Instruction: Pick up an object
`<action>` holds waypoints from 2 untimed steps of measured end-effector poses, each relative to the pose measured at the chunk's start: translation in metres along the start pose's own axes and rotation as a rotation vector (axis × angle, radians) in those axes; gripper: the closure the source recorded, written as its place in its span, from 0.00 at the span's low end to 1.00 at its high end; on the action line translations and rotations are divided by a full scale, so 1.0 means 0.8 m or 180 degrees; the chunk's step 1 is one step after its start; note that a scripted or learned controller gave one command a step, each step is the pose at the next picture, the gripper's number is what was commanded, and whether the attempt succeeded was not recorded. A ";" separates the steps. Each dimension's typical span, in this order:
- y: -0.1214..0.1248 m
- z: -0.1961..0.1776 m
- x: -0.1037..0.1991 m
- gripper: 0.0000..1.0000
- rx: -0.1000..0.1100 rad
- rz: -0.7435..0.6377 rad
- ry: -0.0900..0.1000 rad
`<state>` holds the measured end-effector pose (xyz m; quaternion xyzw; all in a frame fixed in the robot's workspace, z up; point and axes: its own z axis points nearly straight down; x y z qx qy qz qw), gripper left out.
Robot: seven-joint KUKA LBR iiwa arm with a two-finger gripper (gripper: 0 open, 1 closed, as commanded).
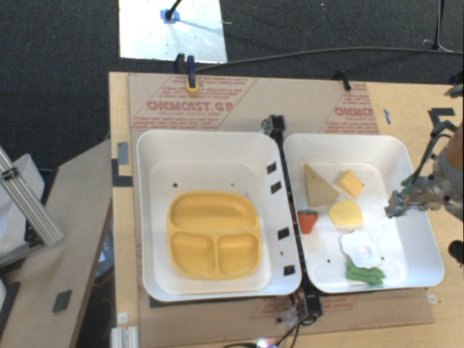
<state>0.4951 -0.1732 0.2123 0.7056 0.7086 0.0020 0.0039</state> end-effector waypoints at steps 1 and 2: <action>0.008 -0.080 0.002 1.00 -0.0003 -0.0003 -0.0001; 0.010 -0.107 0.002 1.00 0.0009 -0.0002 0.0003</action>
